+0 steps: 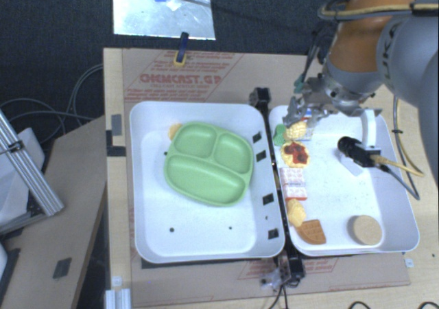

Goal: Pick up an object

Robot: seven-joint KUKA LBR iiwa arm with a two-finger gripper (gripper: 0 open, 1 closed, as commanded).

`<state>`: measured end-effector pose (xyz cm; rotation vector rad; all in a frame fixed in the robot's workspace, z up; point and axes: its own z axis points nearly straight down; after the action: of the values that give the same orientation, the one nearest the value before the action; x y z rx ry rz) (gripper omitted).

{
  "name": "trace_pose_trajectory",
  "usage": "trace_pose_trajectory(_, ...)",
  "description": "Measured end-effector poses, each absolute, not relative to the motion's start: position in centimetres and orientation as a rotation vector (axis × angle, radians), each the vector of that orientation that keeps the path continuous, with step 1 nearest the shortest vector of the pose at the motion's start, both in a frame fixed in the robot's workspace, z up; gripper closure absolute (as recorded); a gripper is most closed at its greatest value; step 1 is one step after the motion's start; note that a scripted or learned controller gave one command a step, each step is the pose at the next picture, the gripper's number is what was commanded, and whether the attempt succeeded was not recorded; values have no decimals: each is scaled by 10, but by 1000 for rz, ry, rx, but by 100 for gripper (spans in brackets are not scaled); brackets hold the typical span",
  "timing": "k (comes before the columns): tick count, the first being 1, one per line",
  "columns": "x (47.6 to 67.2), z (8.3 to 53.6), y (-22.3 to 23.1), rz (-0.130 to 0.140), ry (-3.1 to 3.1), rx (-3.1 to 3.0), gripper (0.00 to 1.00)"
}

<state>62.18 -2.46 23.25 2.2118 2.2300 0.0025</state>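
Note:
My gripper [300,117] hangs low over the far left corner of the right bin [343,194]. Its tip is just above a small yellow piece [295,132], with a green piece [278,136] beside it at the bin wall. I cannot see anything held. A row of small items runs toward the front along the left wall: a red piece [297,154], a white packet with red marks [293,178], a yellow lump [295,214] and an orange-brown wedge [313,231]. A tan round disc [365,229] lies near the front right corner.
The left bin [147,184] holds a green divided plate [208,163], with a bit of orange [175,129] showing at the plate's far left edge. Black clips [266,199] sit on the divider between the bins. The grey arm [405,47] comes in from the upper right.

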Motion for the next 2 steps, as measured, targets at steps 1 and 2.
trace_pose_trajectory(1, 623, 220, 24, 3, 2232, 2212, 100)
trace_pose_trajectory(2, 636, 227, 27, 5, 2227, 2213, 100)
